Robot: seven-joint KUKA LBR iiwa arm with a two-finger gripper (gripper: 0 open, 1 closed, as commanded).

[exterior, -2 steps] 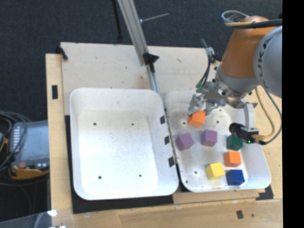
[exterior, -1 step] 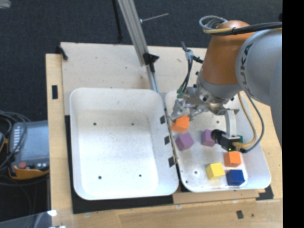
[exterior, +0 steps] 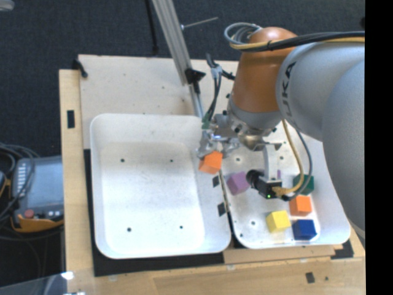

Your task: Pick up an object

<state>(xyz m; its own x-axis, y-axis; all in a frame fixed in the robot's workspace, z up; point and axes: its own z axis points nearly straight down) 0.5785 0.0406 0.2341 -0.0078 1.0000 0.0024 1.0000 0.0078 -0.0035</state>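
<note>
Orange plastic cube (exterior: 211,162) sits pinched in the tool (exterior: 212,154), lifted over the dividing rims where the left white bin (exterior: 147,183) meets the right white bin (exterior: 258,233). Right of that cube, on the right bin's floor, lie a purple block (exterior: 237,182), a yellow cube (exterior: 277,220), a blue cube (exterior: 304,229) and a second orange cube (exterior: 300,205). The hold looks shallow, near the cube's top edge; any jolt could let it slip and drop onto the rims, bouncing either way.

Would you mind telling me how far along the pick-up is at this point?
Done: the claw has reached an orange block, which sits right at its tip over the divide between the bins. In hand: whether it truly grips the block is unclear. Left: a confirmed lift; the purple, yellow and blue blocks lie in the right bin.
</note>
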